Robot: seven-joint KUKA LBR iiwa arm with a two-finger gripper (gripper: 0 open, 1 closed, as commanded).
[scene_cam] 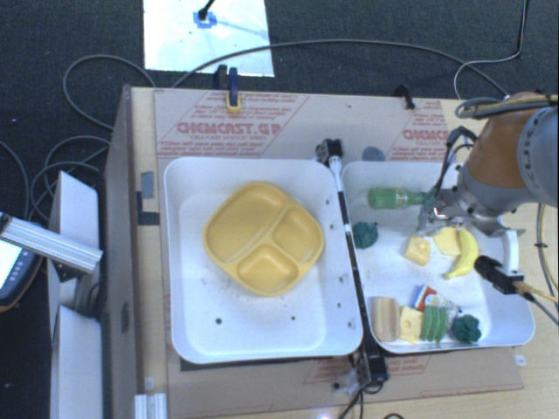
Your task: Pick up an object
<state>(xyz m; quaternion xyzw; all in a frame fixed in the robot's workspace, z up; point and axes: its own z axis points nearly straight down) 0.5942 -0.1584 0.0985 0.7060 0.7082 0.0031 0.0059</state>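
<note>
Arm comes in from the right w/ the tool [434,209] low over the right bin [524,326], tip close above the bin floor. Can't tell how the tool is set, wide or narrow; the wrist body covers it and nothing shows as held. Likely targets sit right by it: green bottle [395,199] lying on its side just to the tool's left, yellow cheese wedge [418,251] just below it, banana [464,256] below and a bit right, w/ a pale yellow piece [446,240] touching the banana's upper end. Dark green lump [364,233] is further left, near the bin wall. Well below the tool, along the bin's near edge: a bread-like roll [384,314], small yellow block [410,323], green leafy item [434,323], another dark green lump [467,327], red/white packet [425,297]. Left bin [188,260] holds a yellow divided tray [264,237], far left of the tool. To do it well, I'd say: centre over one item only, cheese wedge looks cleanest, descend straight, avoid nudging banana or bottle, close, then lift slow & check. Hard to make out: exact tip position, whether it touches the floor, what the packet is. Arm's upper part is cut off at the frame's right.
</note>
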